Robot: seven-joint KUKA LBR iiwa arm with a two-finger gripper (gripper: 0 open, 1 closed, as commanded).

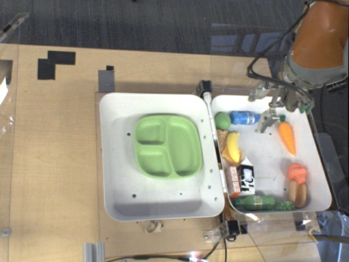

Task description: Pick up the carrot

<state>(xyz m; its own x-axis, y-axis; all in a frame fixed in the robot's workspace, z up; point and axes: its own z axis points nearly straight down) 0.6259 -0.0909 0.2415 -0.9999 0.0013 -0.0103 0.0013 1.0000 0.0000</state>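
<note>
The orange carrot lies in the right bin near its far right wall, with its green top pointing toward the back. My gripper hangs over the back of that bin, just left of and above the carrot's top end. Nothing is visibly held in it. The arm's orange band rises behind it at the upper right.
In the right bin, left of the gripper, are a blue bottle, a green ball and a banana. A carton, a cucumber and a pink item sit nearer the front. The left bin holds a green divided plate.
</note>
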